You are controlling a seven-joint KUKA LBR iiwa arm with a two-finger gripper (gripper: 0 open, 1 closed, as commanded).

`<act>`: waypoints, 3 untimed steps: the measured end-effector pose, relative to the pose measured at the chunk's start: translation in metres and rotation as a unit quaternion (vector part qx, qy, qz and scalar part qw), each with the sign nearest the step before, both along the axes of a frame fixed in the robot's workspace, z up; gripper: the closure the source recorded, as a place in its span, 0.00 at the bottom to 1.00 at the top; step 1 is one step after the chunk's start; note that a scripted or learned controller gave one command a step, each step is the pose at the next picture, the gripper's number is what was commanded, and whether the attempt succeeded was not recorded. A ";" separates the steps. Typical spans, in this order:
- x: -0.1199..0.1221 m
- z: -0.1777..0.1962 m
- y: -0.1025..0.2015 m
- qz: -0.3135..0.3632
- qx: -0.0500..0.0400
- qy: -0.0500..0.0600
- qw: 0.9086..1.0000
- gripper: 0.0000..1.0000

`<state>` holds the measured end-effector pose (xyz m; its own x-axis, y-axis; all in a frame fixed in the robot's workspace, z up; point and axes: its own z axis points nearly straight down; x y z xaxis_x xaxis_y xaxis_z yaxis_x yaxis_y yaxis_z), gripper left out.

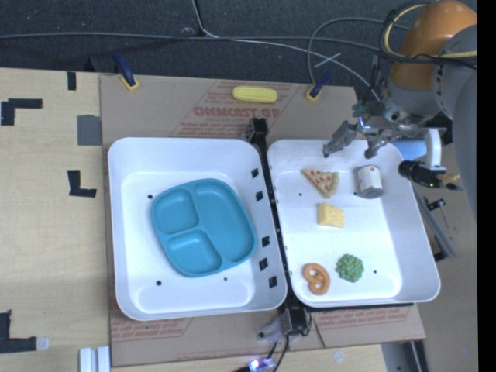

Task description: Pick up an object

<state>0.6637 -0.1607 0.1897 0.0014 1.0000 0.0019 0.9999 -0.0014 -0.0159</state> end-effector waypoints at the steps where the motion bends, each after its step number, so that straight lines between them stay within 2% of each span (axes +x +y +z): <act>1: 0.003 0.009 0.000 0.001 -0.001 -0.007 1.000 0.00; 3: -0.013 -0.101 0.007 0.002 -0.001 -0.005 1.000 0.00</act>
<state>0.6505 -0.1532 0.0886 -0.0025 1.0000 -0.0007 1.0000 0.0025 -0.0060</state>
